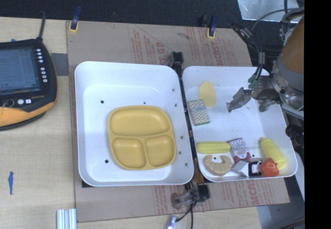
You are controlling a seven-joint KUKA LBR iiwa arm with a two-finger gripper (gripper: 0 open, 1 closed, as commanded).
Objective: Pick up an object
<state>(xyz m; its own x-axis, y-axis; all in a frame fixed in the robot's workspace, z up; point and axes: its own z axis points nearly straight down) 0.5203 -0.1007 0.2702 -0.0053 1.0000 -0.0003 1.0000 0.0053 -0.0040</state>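
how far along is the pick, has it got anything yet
Nothing looks picked yet. The grey two-finger pincer hangs over the right white bin, nothing visibly between its fingers. The pale yellow rounded block, the checked sponge and the other items lie in the bin. Descending, gripping and lifting one remain.

The light was bright and even from above. The white bins looked nearly overexposed, with soft shadows along their inner walls. The whole picture was a little soft, and the arm behind the jaws was blurred.
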